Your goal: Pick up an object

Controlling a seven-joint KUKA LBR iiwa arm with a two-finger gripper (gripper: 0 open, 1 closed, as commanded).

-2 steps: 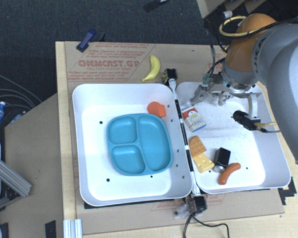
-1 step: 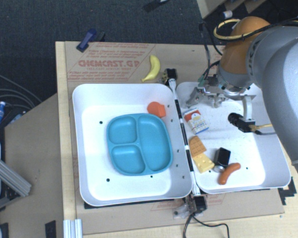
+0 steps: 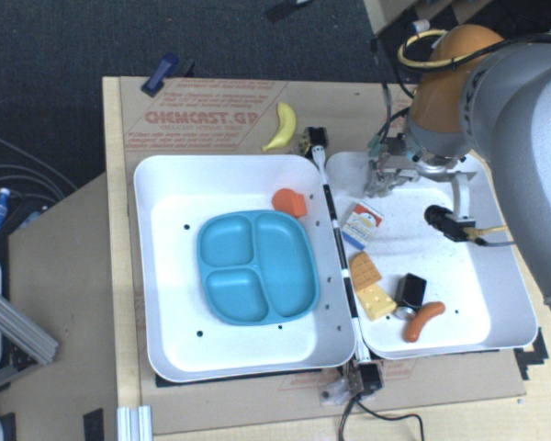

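I am watching the tool (image 3: pixel 391 176) hanging low over the far left corner of the right bin (image 3: pixel 496 310), close to the wall it shares with the left bin (image 3: pixel 165 209). From this slanted view I cannot tell how far open it is, and I am seeing nothing in its hold.

The nearest thing to it is a small packet (image 3: pixel 361 225), white with blue and red print, lying flat on the bin floor just beside that wall and a little nearer the camera than the tool. I am treating it as the likeliest target. It looks light and stiff like thin card, so I am expecting it to slide or tip rather than resist. Lying flat, it offers little height, so I would take it across its short sides, pressing close to the floor. The wall beside it is leaving little room on that side.

Further toward the front of the same bin, a cracker (image 3: pixel 365 270) and a cheese slice (image 3: pixel 377 302) are lying touching each other, with a black block (image 3: pixel 410 290) and a sausage (image 3: pixel 423 321) just beside them. The sausage looks rounded and easier to close on across its middle, though it may roll.

In the left bin, a blue plate (image 3: pixel 257 266) and an orange lump (image 3: pixel 290 202) are sitting well apart from the tool. A banana (image 3: pixel 281 127) is lying on the counter (image 3: pixel 202 108) behind the bins.
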